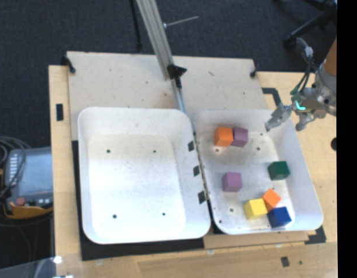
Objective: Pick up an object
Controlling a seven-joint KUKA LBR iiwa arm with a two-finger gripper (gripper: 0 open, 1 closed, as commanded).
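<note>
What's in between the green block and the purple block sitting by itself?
Just bare white bin floor between the green block and the lone purple block, in the camera view.

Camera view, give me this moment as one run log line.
gripper: open, above right bin top right edge, holding nothing | right bin: seven blocks | nearest: purple block beside orange block

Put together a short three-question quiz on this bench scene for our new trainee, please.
1. True or false: the orange block near the far end of the right bin touches a purple block.
2. How many blocks lie in the right bin?
3. Which block lies nearest the tool: (a) the blue block, (b) the green block, (c) the yellow block?

Key: 1. True, they sit side by side in contact. 2. Seven: two orange, two purple, one green, one yellow, one blue. 3. (b), the green block.
</note>
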